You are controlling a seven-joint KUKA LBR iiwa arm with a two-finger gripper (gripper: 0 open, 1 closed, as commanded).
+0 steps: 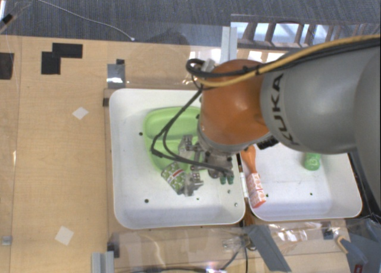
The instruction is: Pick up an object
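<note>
Item 1. Surface (53,165): pale wood bench carrying both bins, with black marker shapes at its 10 o'clock corner.

Item 2. Arm (321,99): grey KUKA body entering from 3 o'clock, orange band (232,108) above the wrist, black and yellow cables looped over it. It hangs over the seam between the two bins.

Item 3. Left bin (128,147): shallow, white, rounded corners, lying toward 9 o'clock of the arm.

Item 4. Right bin (315,203): same make, touching the left bin along one side, largely covered by the arm.

Item 5. Green bowl (164,124): lime plastic, in the left bin toward its 12 o'clock wall, partly hidden under the wrist.

Item 6. Jaws (205,168): low inside the left bin at its 3 o'clock half, just beside the bowl's lower edge. Whether they are open, closed or gripping cannot be told from this angle.

Item 7. Red-and-white packet (256,188): in the right bin, against its 9 o'clock wall, an orange piece touching its upper end.

Item 8. Crumpled wrapper (177,176): green, red and white, in the left bin just beside the jaws at their 8 o'clock.

Item 9. Small green object (311,161): in the right bin, near the arm's lower edge.
</note>
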